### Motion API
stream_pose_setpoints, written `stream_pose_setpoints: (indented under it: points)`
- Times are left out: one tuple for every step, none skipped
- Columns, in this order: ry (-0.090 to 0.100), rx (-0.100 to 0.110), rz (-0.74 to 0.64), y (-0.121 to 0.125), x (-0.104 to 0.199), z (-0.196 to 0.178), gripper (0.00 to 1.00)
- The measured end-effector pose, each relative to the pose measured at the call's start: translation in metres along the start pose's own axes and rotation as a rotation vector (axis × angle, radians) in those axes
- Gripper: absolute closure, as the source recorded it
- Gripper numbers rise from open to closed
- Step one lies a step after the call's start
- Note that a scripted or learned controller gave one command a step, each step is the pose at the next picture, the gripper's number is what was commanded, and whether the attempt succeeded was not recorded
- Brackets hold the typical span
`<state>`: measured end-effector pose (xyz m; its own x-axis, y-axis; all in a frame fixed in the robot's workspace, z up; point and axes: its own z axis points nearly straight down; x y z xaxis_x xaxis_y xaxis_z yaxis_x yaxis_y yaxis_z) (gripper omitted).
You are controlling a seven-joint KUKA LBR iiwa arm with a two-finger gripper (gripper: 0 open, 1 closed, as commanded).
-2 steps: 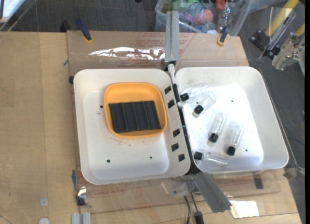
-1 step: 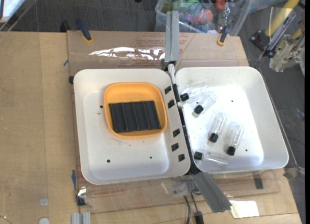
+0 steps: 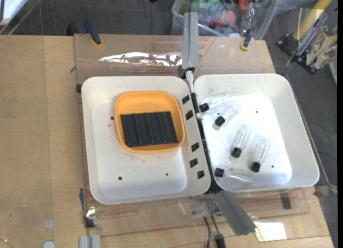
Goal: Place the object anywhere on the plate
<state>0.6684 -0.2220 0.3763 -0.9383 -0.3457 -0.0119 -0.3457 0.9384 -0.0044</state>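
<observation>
Right bin (image 3: 300,129) holds 5 clear, faint vials (image 3: 239,140); plate (image 3: 150,102) left.

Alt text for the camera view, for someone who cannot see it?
Two white bins sit side by side: the left bin holds an orange plate with a black ridged block on it, and the right bin holds several clear black-capped vials scattered about.
</observation>
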Motion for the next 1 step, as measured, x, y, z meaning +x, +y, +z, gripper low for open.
stream_pose_setpoints:
  points:
    - [-0.001, -0.001, -0.297, -0.0002, -0.0004, -0.0613, 1.00]
